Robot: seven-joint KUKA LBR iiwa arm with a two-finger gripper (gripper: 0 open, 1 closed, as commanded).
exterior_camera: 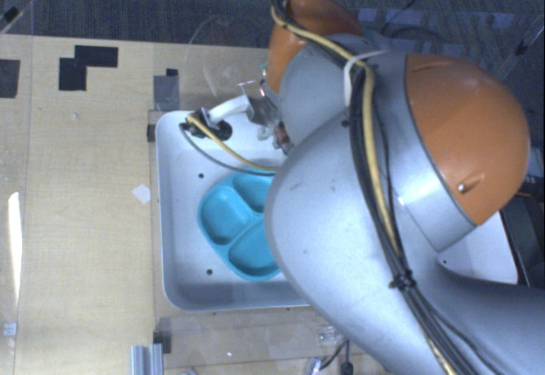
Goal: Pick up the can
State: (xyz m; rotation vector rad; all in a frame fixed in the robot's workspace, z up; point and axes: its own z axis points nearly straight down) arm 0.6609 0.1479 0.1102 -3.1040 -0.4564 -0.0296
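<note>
My grey arm (383,220) with its orange band (311,24) reaches in from the right and covers most of the right side of the view. Its wrist and gripper (262,119) hang over the far end of the white bin (174,220), by the far rim. A black and yellow cable (211,128) loops out from the wrist to the left. The arm hides the right part of this bin and whatever lies under it.
A blue divided plate (234,224) lies in the middle of the bin, partly under the arm. The wooden bench (77,220) stretches to the left, with black markers (85,65) near its far edge. A clear panel (17,220) stands at the left.
</note>
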